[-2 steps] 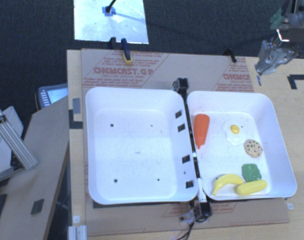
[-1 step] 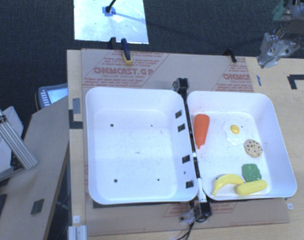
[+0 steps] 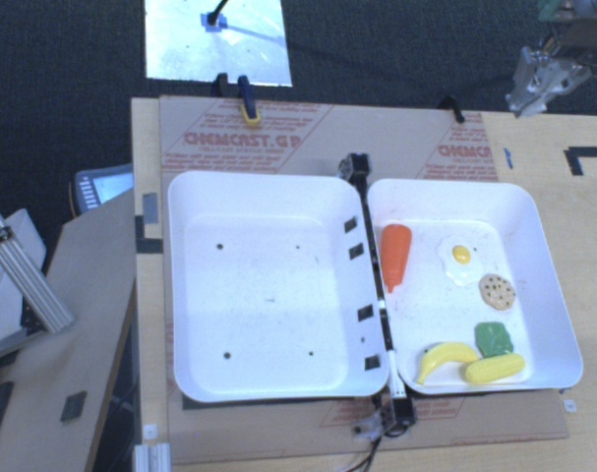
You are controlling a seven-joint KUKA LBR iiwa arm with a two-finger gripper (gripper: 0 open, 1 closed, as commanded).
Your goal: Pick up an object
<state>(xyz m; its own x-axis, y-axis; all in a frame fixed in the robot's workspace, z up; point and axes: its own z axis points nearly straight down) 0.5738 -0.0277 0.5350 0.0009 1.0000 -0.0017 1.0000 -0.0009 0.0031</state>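
Gripper (image 3: 534, 82) hangs high beyond the bench's far right corner, well apart from both bins; probably a clear start pose. Finger state: cannot tell.

All objects lie in the right bin (image 3: 546, 254).
- Toy carrot (image 3: 394, 254) lies near the left wall, long axis running far-to-near, tip toward the near edge.
- Fried egg (image 3: 459, 258) and cookie (image 3: 496, 290) sit mid-bin.
- Banana (image 3: 444, 356), green piece (image 3: 493, 336) and yellow corn-like piece (image 3: 495, 367) cluster at the near edge.

Carrot looks the easiest pick: isolated.

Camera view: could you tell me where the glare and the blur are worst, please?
Camera view: glare washes out the metal sheet at top; the left bin looks bright and overexposed; the gripper at top right looks soft, and the image is grainy overall.
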